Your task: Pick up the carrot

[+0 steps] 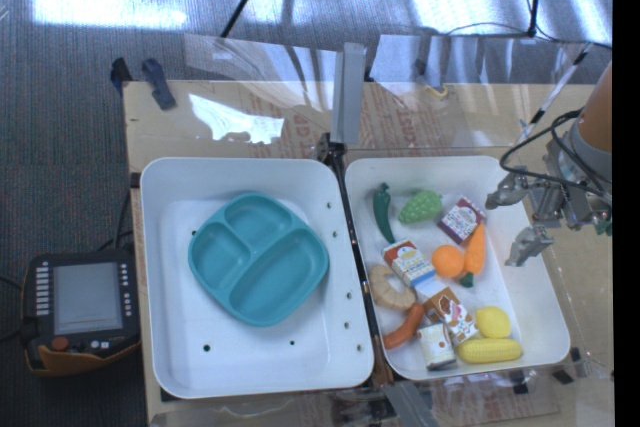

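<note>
The carrot (476, 251) is orange with a green stub at its lower end. It lies tilted in the middle of the right bin (545, 315), between an orange ball (448, 261) and the bin's right side. My gripper (512, 223) hangs just right of the carrot and slightly above it, over the right part of that bin. Its two fingers (525, 245) stand apart, open, with nothing between them. The carrot lies free, apart from the fingers.
Crowding the carrot in the right bin are a dark red box (460, 220), green grapes (420, 206), a green pepper (384, 211), a carton (408, 263), a bagel (392, 287), a sausage (405, 327), a lemon (492, 321) and corn (488, 350). The left bin holds a teal divided plate (259, 258).
</note>
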Tool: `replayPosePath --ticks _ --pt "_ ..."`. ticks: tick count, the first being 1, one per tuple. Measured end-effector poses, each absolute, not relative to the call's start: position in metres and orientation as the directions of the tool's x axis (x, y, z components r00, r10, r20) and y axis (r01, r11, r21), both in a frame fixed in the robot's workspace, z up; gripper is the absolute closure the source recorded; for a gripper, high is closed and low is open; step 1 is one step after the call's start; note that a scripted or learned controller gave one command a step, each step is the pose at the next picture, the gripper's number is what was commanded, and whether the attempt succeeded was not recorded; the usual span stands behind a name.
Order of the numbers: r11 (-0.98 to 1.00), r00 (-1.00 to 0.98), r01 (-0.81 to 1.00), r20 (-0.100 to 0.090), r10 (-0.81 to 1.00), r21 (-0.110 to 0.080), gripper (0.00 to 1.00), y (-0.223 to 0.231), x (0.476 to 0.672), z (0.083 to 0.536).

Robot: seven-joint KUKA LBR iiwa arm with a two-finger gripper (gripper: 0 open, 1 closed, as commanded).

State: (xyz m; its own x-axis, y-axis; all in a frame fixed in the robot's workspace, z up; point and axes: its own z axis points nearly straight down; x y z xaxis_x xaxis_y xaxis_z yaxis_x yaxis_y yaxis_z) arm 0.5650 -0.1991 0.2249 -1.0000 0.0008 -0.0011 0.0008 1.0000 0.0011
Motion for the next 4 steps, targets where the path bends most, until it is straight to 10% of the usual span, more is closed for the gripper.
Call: replayPosePath --ticks 1,2,3,4 --pt "0.999 -0.999 -0.048 -0.001 -0.048 0.003 0.0 -0.208 0.577 0.087" --pt "0.998 -0.998 -0.055 -0.004 -0.055 0.002 1.0 -0.205 0.579 0.098" --pt "0.998 -0.998 -0.057 -0.004 -0.057 0.002 0.0 -0.204 0.579 0.098" --pt "0.991 -0.991 -0.134 0.0 -0.134 0.003 0.0 -0.118 0.531 0.087"
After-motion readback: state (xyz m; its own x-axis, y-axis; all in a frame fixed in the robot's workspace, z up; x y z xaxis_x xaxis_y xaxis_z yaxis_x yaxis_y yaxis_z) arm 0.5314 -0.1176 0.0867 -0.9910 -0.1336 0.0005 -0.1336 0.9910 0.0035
